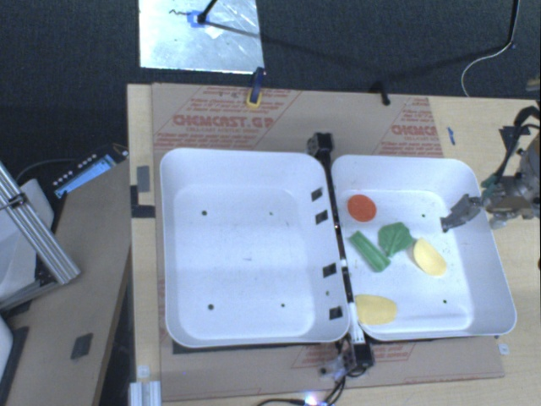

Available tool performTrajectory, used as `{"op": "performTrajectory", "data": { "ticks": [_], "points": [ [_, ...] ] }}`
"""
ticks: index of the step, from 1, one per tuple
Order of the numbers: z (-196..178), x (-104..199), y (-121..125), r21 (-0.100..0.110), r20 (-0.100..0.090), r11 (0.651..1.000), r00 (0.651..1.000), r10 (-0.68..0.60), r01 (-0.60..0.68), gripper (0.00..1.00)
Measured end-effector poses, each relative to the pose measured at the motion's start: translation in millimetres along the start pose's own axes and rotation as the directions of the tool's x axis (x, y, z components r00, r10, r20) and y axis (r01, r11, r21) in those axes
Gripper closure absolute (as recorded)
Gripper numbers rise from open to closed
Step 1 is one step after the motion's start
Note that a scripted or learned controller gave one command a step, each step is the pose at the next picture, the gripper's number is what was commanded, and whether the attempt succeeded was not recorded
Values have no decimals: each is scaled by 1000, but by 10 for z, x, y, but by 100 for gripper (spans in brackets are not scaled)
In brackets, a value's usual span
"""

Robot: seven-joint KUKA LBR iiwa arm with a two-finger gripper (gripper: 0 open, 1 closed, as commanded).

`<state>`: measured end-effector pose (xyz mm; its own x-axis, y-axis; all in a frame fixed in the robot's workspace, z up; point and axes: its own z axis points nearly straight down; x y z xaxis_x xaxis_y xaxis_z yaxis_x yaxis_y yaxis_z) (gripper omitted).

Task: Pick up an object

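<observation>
The gripper [457, 213], whether open or closed I cannot tell, hovers above a smooth yellow oval [429, 258].

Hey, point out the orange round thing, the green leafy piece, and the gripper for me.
orange round piece [362, 208]: camera view, middle of its top face.
green leafy piece [395, 238]: camera view, centre of the leafy part.
gripper [450, 219]: camera view, at its fingertips above the right bin.
</observation>
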<state>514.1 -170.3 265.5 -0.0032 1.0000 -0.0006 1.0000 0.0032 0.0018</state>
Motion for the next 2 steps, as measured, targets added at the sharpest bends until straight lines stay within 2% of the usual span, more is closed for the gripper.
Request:
{"op": "performTrajectory", "data": {
  "ticks": [1, 2],
  "points": [
    [853, 942, -184, 8, -6, 1000, 1000, -9, 9, 0],
    [1726, 711, 323, 0, 1, 1000, 1000, 1, -1, 0]
  ]
}}
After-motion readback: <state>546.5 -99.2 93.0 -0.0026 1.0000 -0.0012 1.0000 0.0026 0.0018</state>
